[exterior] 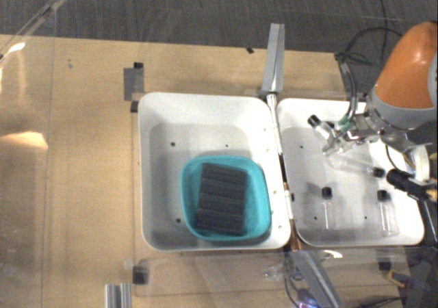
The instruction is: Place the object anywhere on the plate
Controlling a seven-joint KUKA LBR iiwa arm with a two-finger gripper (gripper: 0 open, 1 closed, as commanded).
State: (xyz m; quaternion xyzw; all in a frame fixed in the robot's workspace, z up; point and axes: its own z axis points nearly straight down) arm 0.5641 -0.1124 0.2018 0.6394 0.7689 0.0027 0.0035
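1. Orange and grey, your arm (pixel 408 74) reaches in over the right bin (pixel 308 228). Its gripper (pixel 349 129) hangs near that bin's back edge, and you cannot tell what state it is in.
2. Nothing you can see sits in its grasp; it looks well apart from the work.
3. Look to the left bin (pixel 157 163): a teal plate (pixel 259 197) rests toward its front.
4. A dark ribbed block (pixel 221 198) lies flat on that plate, inside its rim, so you can judge the placing done.
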